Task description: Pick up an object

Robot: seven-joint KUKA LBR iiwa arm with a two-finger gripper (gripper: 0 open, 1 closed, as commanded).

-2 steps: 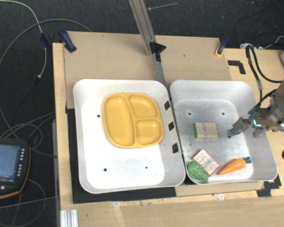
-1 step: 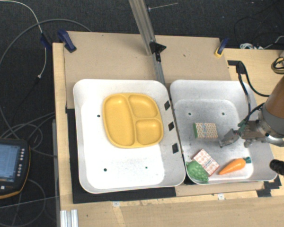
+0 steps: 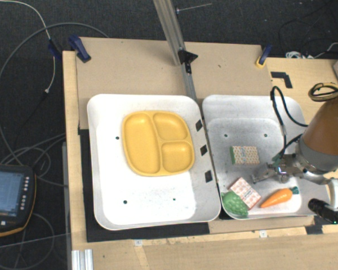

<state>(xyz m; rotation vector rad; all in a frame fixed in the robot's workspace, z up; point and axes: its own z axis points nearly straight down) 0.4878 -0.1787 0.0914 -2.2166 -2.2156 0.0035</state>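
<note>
Even, fairly bright overhead light. White bins (image 3: 152, 212) near clipping, mild glare on right bin (image 3: 242, 117) floor. Soft short shadows under objects. Dark floor underexposed. Focus slightly soft overall; arm (image 3: 327, 136) edge blurred.

The right bin's (image 3: 242, 108) upper half lies open; a carrot (image 3: 277, 197), two packets (image 3: 245, 154) and a green toy (image 3: 234, 204) crowd its lower half.

My tan wooden bench (image 3: 225, 66) on dark carpet floor (image 3: 22, 66); loose white cables (image 3: 22, 16) left; blue clamps (image 3: 79, 48) at far edge.
</note>
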